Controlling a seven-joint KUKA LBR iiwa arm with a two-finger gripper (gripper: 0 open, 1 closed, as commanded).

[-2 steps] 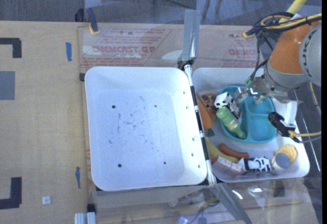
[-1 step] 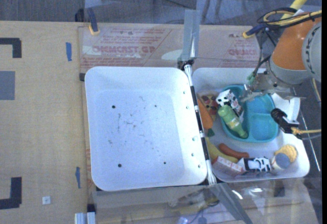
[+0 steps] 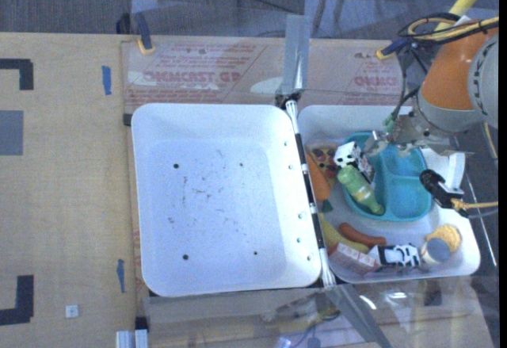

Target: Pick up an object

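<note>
The right bin point(image 3: 467, 259) holds a heap of small objects. A teal bowl point(image 3: 404, 192) lies in its middle, with a green bottle point(image 3: 358, 186) resting on the bowl's left rim. An orange carrot-like piece point(image 3: 318, 178) lies along the left wall. At the front are a red sausage point(image 3: 360, 234), a yellow banana point(image 3: 339, 237), a black-and-white toy point(image 3: 400, 256) and a yellow round object point(image 3: 445, 239). My gripper point(image 3: 358, 154) hangs low over the bowl's back left edge, just above the green bottle, beside a small black-and-white piece point(image 3: 345, 154).
The left bin point(image 3: 150, 204) is a shallow white tray with a speckled floor. A metal divider point(image 3: 305, 180) separates the two bins. Cardboard point(image 3: 198, 73) lies behind them. Cables point(image 3: 432, 25) and the orange-banded arm point(image 3: 447, 77) occupy the back right.
</note>
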